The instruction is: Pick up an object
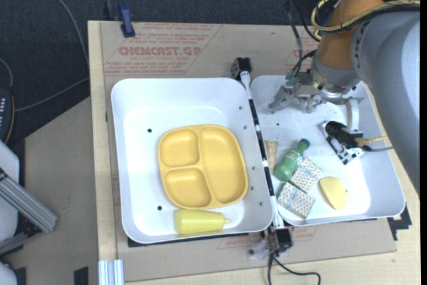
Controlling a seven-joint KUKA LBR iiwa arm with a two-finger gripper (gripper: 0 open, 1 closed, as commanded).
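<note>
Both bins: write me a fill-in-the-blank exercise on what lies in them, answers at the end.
1. The yellow tray has ____ compartments.
2. The yellow squeeze bottle lies in the ____ bin, below the tray.
3. The green bottle lies in the ____ bin.
4. The gripper hangs over the ____ bin.

Answers: three; left; right; right

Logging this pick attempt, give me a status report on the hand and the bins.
Hand low in right bin, nothing seen held. Green bottle, yellow piece, patterned packets lie near. Left bin: yellow tray, yellow bottle.
</note>
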